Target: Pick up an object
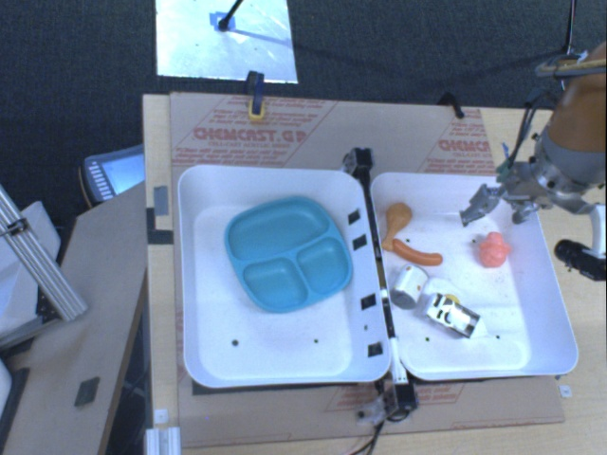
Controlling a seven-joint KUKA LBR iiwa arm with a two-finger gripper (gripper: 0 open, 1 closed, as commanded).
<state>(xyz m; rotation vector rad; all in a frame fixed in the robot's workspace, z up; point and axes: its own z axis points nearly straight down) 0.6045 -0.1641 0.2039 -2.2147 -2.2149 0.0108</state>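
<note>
Task not yet done; the gripper (500,203) hangs spread and empty over the right bin's (555,349) far edge; the pink object (492,250) lies ungrasped near the bin's right edge.

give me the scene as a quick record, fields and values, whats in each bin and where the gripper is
left bin: blue divided plate, lying flat near the middle
right bin: tan drumstick-shaped toy, orange carrot-like stick, pink lump, white cup on its side, black and white tube
gripper: fingers spread, nothing between them, above the right bin's far side, back from the pink lump
arm: enters from the right
held item: none
pick status: not yet done
</note>
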